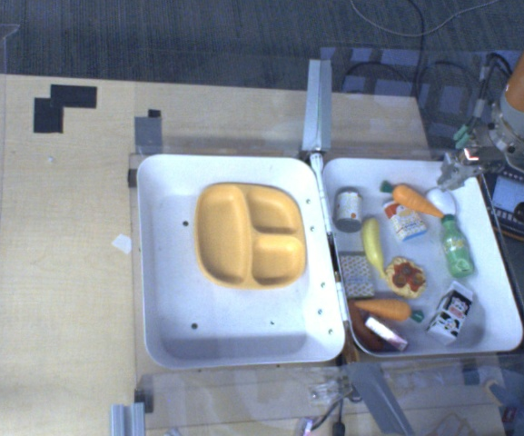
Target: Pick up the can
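Silver can (348, 208) near left wall, banana (372, 244) beside; gripper (459, 166) (state unclear) over far rim.

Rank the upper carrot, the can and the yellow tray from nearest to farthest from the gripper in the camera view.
1. Upper carrot, just left of and below the gripper, at the right bin's top.
2. Can, by that bin's left wall.
3. Yellow tray, in the left bin.

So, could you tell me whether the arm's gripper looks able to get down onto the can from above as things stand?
Probably yes. The small silver metal can lies at the right bin's left edge with nothing over it; the yellow banana lies just beside it, and the gripper hovers at the far rim.
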You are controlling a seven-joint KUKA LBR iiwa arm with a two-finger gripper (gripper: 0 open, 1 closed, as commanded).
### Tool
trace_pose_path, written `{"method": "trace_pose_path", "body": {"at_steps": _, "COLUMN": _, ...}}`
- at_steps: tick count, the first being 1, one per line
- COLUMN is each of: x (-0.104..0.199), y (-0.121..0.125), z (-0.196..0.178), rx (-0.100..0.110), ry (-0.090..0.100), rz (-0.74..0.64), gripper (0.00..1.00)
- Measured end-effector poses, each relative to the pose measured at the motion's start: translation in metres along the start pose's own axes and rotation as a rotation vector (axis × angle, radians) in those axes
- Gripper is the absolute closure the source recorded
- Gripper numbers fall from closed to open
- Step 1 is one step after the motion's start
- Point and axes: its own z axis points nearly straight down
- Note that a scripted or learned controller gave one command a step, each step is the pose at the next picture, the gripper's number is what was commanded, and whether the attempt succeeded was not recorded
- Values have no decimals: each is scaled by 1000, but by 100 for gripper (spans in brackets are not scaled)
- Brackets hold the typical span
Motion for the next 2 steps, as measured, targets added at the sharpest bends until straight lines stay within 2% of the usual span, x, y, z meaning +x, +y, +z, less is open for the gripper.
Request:
{"method": "trace_pose_path", "body": {"at_steps": 1, "x": -8, "y": 4, "z": 40, "rx": 1, "ry": 1, "rz": 205, "gripper": 100}}
{"method": "trace_pose_path", "body": {"at_steps": 2, "x": 4, "y": -135, "z": 2, "rx": -1, "ry": -1, "rz": -1, "gripper": 100}}
